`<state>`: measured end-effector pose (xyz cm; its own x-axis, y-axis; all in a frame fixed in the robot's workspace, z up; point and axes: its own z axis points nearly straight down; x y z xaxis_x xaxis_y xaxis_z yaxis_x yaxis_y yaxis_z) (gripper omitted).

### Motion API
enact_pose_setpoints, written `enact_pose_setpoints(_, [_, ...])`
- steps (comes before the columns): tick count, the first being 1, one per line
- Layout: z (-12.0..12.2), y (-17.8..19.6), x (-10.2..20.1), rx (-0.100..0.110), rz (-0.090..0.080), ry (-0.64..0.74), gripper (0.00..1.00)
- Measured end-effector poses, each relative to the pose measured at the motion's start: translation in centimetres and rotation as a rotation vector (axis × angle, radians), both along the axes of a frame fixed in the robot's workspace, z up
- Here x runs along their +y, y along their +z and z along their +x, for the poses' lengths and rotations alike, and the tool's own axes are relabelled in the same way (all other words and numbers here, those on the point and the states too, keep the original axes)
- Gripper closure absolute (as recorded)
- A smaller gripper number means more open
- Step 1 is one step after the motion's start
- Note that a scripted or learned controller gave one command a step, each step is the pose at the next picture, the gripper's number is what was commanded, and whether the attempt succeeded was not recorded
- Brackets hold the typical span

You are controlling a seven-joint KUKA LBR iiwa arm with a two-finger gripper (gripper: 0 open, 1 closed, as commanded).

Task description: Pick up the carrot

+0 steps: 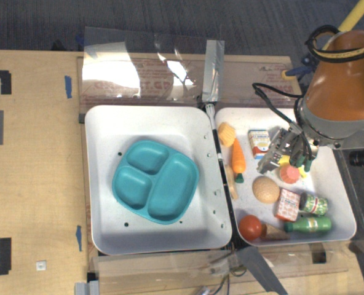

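The carrot (238,157), orange and short, lies near the left wall of the right bin (342,183), pointing roughly toward the bin's far side. My gripper (273,163) hovers in the same bin, a little to the right of the carrot and apart from it. It sits above a yellow toy (284,160) and beside a pink-red ball (289,174). Nothing shows as held in it. The arm's orange band (345,78) fills the upper right.
Around the carrot are a yellow-orange food piece (226,134), a small carton (259,142), a tan ball (266,189), a red tomato (251,227), a red-white packet (288,204), a green can (315,205) and a green bottle (308,226). The left bin (102,134) holds a teal divided plate (155,180).
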<state>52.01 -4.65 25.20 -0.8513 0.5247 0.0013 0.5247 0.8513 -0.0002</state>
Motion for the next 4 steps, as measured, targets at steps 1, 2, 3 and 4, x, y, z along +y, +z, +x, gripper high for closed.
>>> enact_pose_setpoints(1, [0.1,0.1,0.0,-0.003,0.000,0.000,0.00])
enact_pose_setpoints(2, [0.8,-6.9,2.9,0.002,0.000,-0.022,0.00])
enact_pose_setpoints(3, [6.6,-6.7,1.4,-0.007,0.000,0.000,0.00])
enact_pose_setpoints(4, [2.6,-6.7,2.3,-0.001,0.000,-0.320,0.00])
